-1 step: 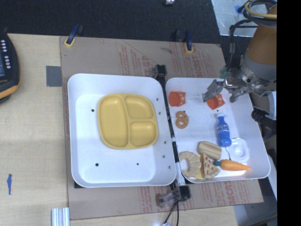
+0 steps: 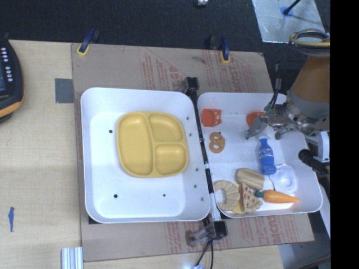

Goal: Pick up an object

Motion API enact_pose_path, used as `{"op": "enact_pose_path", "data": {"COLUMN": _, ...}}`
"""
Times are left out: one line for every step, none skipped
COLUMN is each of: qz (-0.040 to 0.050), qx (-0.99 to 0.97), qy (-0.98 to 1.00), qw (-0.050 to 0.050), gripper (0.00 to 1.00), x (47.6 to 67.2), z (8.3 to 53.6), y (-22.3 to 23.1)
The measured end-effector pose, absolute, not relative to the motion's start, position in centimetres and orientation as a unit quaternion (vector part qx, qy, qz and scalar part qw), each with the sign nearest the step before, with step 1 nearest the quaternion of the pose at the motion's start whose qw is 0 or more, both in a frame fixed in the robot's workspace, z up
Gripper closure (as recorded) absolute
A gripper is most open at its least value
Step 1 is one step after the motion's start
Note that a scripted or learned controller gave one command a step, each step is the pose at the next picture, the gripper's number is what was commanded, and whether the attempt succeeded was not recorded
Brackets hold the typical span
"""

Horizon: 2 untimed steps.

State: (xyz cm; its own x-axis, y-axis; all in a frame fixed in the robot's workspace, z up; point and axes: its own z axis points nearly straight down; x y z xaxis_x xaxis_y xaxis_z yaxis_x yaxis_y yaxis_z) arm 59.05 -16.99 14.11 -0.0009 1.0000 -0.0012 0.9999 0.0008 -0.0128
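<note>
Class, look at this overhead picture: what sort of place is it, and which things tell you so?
Probably a robotics lab test bench, not a kitchen: two white bins clamped to a board, toy food such as a carrot, and a robot hand over the right bin.

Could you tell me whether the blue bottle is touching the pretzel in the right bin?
Apart. The camera view shows bare white bin floor between the blue bottle and the pretzel, which lies nearer the divider.

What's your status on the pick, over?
Gripper low in right bin, nothing seen between fingers. Blue bottle just below it, red piece beside it. Yellow tray in left bin.
</note>
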Motion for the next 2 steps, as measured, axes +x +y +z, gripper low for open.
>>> {"op": "enact_pose_path", "data": {"qz": 0.0042, "qx": -0.706, "qy": -0.708, "qw": 0.003, "gripper": 0.0, "x": 63.8, "z": 9.0, "y": -16.4}}
{"op": "enact_pose_path", "data": {"qz": -0.0008, "qx": -0.707, "qy": -0.707, "qw": -0.005, "gripper": 0.0, "x": 64.9, "z": 18.9, "y": -21.6}}
